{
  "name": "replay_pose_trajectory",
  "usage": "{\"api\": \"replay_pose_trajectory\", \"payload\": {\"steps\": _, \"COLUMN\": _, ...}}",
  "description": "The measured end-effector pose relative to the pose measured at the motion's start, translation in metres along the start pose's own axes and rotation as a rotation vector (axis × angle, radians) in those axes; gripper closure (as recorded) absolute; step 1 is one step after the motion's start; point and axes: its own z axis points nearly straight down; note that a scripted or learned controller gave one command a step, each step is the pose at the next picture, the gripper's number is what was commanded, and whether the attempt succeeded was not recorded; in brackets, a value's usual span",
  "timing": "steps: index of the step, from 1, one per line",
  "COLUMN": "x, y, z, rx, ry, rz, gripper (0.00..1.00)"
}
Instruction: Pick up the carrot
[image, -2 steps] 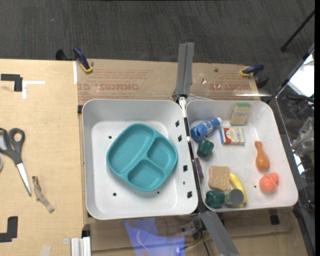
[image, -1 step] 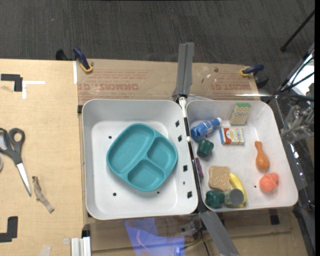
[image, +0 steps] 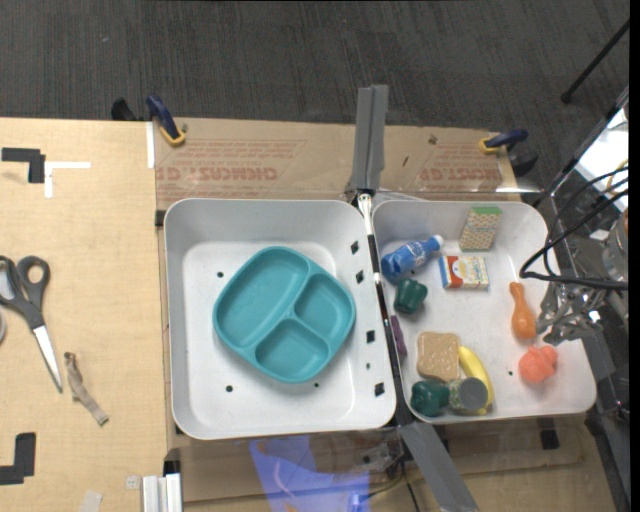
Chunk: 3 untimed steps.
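Carrot (image: 522, 311) lies in the right bin (image: 500, 213), near its right wall, stalk end pointing away from the camera, orange body free of anything on top. Gripper (image: 566, 322) sits just beside it at the bin's right edge, metal fingers low near the rim; cannot tell whether they stand wide or narrow, and nothing is seen between them. Carrot is not held.

Just ahead of the gripper toward the camera: an orange ball (image: 538, 365), close to the carrot's fat end. Farther from the gripper, across the carrot: a small carton (image: 466, 272), a blue bottle (image: 409, 256), a banana (image: 475, 374).

Risks, judged: the carrot is slim and rounded, so a closing grip set off-centre could roll it away. The bin wall may block the outer finger. The ball could be grabbed instead.
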Motion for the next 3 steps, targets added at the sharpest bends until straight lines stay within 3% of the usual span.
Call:
{"api": "replay_pose_trajectory", "payload": {"steps": 1, "x": 0.0, "y": 0.0, "z": 0.0, "rx": 0.0, "ry": 0.0, "rz": -0.001, "gripper": 0.0}}
{"api": "replay_pose_trajectory", "payload": {"steps": 2, "x": -0.059, "y": -0.03, "z": 0.101, "rx": 0.001, "ry": -0.003, "rz": -0.148, "gripper": 0.0}}
{"api": "replay_pose_trajectory", "payload": {"steps": 3, "x": -0.077, "y": -0.04, "z": 0.1, "rx": 0.003, "ry": -0.005, "rz": 0.22, "gripper": 0.0}}
